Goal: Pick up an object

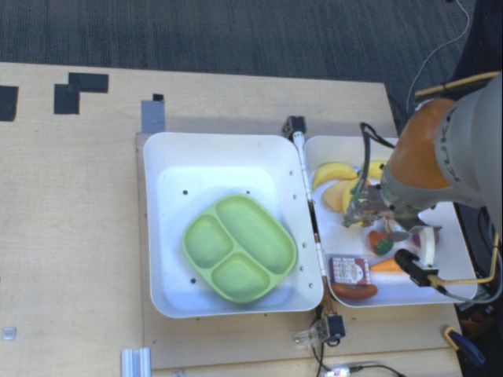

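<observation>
The right bin (346, 141) holds several toy foods. A yellow banana (332, 173) lies at its far left, with a rounded yellow fruit (336, 196) just below it. My gripper (359, 213) is low in this bin, right beside the yellow fruit and just left of a red and green piece (380, 242). Nothing can be seen held in it. The grey arm with its orange band (416, 159) covers the bin's right half.
An orange carrot (385, 266), a red box (350, 270) and a brown-red sausage (355, 291) lie near the right bin's front. A white piece (428, 246) sits by its right wall. The left bin (204, 151) holds a green divided plate (240, 246).
</observation>
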Tool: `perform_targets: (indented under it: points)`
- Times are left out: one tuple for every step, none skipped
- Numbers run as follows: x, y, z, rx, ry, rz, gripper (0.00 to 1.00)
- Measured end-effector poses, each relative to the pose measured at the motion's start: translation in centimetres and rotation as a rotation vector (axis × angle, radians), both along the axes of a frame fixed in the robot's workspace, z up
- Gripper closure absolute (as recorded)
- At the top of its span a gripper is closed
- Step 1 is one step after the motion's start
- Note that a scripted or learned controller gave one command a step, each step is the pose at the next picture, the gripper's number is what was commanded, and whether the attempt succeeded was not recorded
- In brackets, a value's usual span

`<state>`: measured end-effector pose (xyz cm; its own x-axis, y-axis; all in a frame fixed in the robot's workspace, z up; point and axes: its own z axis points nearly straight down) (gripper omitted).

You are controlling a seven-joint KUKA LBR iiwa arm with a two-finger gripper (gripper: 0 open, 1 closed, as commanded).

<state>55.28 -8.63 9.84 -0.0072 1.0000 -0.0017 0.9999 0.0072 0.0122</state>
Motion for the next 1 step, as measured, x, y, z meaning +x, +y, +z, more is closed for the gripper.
perform_targets:
  points:
    - [-6.5, 5.87, 10.16, 0.003, 0.008, -0.002, 1.0]
